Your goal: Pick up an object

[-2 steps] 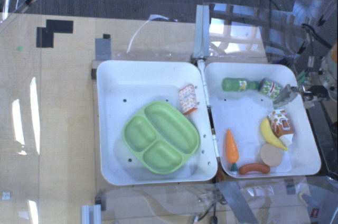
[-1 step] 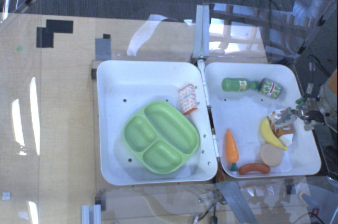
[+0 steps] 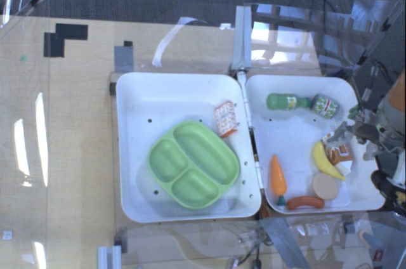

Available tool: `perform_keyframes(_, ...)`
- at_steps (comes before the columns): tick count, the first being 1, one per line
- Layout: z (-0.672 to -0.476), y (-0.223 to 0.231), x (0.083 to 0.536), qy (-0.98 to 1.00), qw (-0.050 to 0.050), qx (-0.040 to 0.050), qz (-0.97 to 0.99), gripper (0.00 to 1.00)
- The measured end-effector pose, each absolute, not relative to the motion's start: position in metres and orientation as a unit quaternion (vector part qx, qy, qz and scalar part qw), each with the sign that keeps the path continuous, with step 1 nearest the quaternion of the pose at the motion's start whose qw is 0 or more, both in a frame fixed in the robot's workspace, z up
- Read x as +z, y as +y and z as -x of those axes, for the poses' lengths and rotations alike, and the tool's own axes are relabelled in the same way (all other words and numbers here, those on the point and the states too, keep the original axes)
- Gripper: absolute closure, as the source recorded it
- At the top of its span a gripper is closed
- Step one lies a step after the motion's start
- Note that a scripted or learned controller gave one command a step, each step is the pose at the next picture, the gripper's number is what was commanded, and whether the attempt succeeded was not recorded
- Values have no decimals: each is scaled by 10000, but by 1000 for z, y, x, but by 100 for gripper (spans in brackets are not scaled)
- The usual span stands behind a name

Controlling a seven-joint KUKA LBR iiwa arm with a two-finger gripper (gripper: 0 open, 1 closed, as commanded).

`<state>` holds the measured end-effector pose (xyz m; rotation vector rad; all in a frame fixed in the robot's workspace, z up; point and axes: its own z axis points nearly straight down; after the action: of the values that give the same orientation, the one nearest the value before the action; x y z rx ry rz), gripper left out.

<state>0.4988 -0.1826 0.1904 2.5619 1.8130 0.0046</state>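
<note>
My gripper (image 3: 356,132) hangs over the right part of the right bin (image 3: 298,87), just above and right of a small orange and white carton (image 3: 341,153). A yellow banana (image 3: 323,160) lies against the carton's left side. Below them are a round tan disc (image 3: 326,186) and a red sausage (image 3: 304,202). An orange carrot (image 3: 277,176) lies near the bin's left wall. At the back of the bin lie a green bottle (image 3: 288,101) and a green can (image 3: 325,106). Nothing is visibly held by the gripper.
The left bin (image 3: 146,96) holds a green divided plate (image 3: 193,164) and a small red and white snack packet (image 3: 224,118) near its right wall. A metal post (image 3: 242,39) rises behind the divider between the bins. Cables and framing crowd the far right.
</note>
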Motion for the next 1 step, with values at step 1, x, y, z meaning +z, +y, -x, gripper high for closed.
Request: perform_keyframes(1,-534,-191,98,6189,15,15,-7855,0)
